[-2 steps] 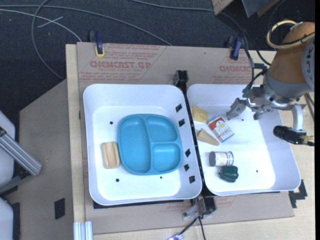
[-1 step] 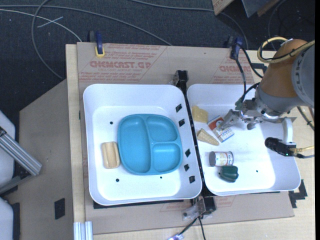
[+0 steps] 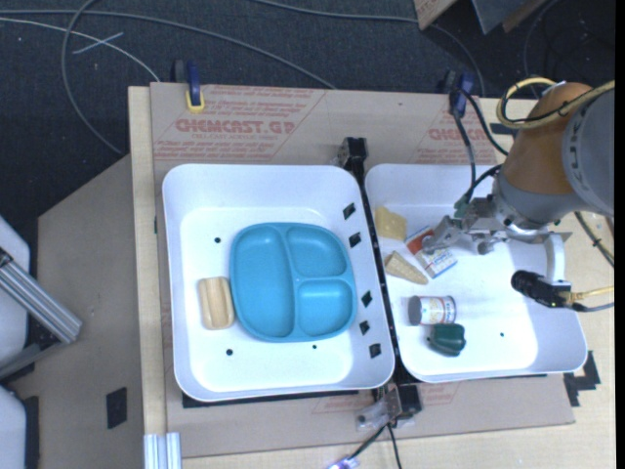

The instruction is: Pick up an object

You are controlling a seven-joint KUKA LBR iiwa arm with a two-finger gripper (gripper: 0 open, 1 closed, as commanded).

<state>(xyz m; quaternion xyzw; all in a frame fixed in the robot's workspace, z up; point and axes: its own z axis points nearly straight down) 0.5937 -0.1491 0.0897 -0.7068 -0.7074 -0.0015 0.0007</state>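
Tool (image 3: 441, 234) sits right over the red-white packet (image 3: 437, 260).

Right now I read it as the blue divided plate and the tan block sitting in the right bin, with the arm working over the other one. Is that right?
Not quite. The blue divided plate and the tan block sit in the left bin, as the camera view shows. The arm does work over the other one, the right bin, with its gripper down among the small items there.
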